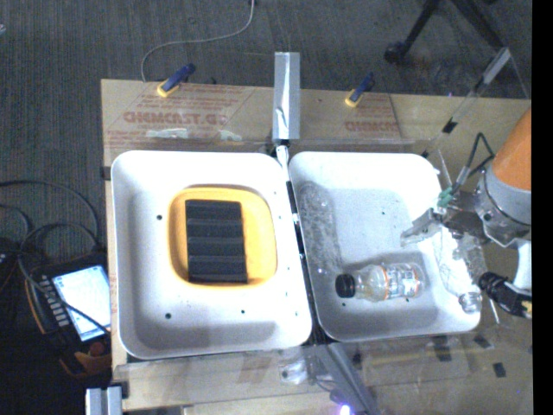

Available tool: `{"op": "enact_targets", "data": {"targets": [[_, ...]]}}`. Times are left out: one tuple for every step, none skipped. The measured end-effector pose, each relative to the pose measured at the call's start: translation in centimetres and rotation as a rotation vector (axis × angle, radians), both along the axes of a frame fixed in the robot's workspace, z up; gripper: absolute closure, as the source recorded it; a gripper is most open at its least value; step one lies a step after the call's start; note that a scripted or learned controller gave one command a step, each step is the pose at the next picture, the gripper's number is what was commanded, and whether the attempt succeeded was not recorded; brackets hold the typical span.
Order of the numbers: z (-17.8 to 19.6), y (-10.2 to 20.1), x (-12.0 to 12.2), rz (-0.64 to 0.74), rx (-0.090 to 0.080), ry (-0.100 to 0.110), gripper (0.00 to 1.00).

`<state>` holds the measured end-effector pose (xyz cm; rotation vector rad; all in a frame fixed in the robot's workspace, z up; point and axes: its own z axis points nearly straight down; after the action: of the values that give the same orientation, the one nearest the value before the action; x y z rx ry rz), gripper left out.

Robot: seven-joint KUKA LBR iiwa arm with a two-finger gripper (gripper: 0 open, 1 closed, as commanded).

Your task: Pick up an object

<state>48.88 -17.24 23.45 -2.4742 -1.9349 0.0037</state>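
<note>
A clear plastic bottle with a black cap lies on its side near the front of the right bin, cap pointing left. A yellow block with a black ridged top rests in the middle of the left bin. My gripper hangs over the right side of the right bin, above and to the right of the bottle and apart from it. The grey arm with its orange band comes in from the right edge.
Crinkled clear plastic lies along the right bin's left wall, and more clear material sits by its right wall. Two blue-and-yellow clamps hold the cardboard behind the bins. A metal post stands between the bins at the back.
</note>
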Motion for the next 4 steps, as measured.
{"op": "enact_targets", "data": {"targets": [[-13.9, 2.4, -0.4, 0.037, 0.001, -0.005, 0.0], [-13.9, 2.7, -0.5, 0.098, 0.001, -0.001, 0.0], [-10.9, -2.0, 2.9, 0.064, 0.0, 0.001, 0.0], [5.2, -1.5, -0.5, 0.042, -0.003, 0.0, 0.0]]}}
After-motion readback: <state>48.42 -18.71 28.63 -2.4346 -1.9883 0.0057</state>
